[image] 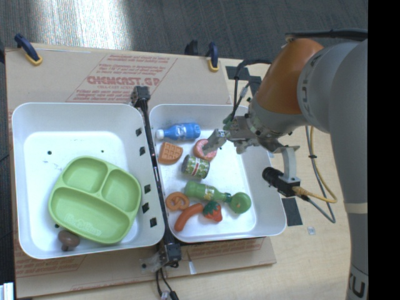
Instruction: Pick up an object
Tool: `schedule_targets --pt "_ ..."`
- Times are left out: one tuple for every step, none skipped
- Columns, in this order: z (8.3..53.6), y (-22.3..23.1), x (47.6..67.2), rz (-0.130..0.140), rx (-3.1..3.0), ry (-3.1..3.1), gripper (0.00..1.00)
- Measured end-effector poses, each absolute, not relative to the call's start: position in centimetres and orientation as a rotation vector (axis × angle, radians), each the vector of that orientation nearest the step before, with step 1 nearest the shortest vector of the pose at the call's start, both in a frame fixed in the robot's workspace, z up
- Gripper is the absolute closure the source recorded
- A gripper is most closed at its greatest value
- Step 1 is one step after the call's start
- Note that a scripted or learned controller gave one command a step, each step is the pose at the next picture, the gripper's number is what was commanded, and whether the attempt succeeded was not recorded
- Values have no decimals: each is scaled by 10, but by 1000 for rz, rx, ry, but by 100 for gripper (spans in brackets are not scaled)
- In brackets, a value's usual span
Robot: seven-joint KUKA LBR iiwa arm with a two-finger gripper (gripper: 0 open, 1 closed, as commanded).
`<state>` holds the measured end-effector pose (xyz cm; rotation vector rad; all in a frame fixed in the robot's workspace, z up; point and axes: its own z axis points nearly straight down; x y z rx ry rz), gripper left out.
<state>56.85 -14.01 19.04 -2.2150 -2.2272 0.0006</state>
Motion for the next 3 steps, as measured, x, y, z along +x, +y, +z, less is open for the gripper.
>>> schedule_targets --pt "92 -106 476 2 -2214 -2228 0" --pt "104 -104 479 -4 -2205 -2237 100" --pt "194 -66 477 -1 -2214 -2229 100"
